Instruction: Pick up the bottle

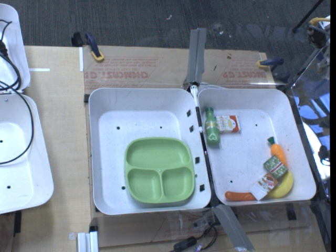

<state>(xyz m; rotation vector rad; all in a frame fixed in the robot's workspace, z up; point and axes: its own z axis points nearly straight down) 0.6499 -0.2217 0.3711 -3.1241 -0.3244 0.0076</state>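
A small green bottle (pixel 211 125) lies on its side near the left wall of the right bin (pixel 252 156), its cap pointing toward the back. A red and white carton (pixel 228 124) rests right beside it, touching or almost touching its right side.
A green divided plate (pixel 159 169) sits in the left bin (pixel 105 140). In the right bin's front right corner lie a carrot (pixel 277 152), a small green box (pixel 275 166), a banana (pixel 282 188), a white packet (pixel 264 186) and a red sausage-shaped toy (pixel 239 196).
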